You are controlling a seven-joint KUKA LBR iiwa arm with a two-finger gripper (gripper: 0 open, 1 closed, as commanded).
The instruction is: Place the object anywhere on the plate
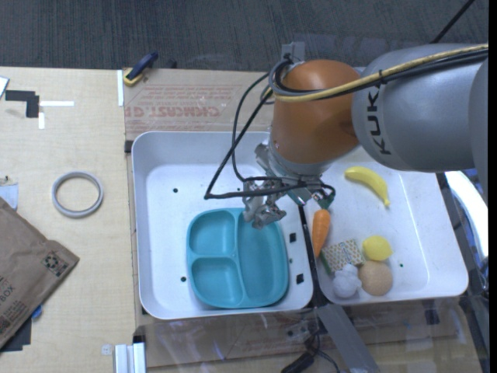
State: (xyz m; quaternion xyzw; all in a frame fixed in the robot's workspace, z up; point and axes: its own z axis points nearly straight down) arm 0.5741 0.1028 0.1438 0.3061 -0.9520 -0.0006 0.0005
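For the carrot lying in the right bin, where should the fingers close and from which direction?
Probably across the carrot at its thick orange upper half, just below the green top, coming straight down. It lies lengthwise against the dividing wall, taper pointing toward the camera, so the fingers should straddle its width; the wall side looks tight.

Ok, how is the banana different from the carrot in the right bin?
The banana is yellow; the carrot is orange with a green top. The banana is curved, the carrot straight and tapering to a point. The banana lies apart near the bin's far side, while the carrot lies along the divider beside the left bin, close to the tool. Both are toy foods lying flat in the right bin, neither on the teal plate.
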